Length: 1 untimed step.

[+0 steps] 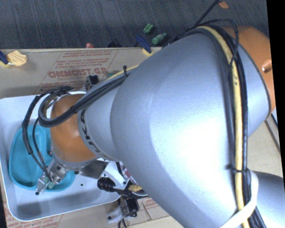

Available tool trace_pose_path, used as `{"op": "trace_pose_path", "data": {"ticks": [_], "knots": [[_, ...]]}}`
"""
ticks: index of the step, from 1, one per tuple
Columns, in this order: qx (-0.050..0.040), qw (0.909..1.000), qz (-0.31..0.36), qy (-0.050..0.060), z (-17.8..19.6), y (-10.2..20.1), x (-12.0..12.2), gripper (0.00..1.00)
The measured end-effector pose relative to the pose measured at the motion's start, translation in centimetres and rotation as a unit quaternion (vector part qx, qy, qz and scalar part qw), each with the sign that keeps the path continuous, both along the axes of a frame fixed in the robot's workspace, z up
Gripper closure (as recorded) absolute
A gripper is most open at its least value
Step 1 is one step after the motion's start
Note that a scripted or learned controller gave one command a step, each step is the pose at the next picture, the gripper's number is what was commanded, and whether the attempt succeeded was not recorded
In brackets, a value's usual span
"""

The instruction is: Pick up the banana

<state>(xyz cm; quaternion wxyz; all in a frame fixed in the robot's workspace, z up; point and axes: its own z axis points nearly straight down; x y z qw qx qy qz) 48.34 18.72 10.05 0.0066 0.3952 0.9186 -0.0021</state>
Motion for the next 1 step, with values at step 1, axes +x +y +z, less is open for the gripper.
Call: {"op": "trace_pose_path", "data": {"ticks": [1], "knots": [[0.0125,0.8977,-0.440,0.002,0.17,0.89,-0.47,0.00]]}}
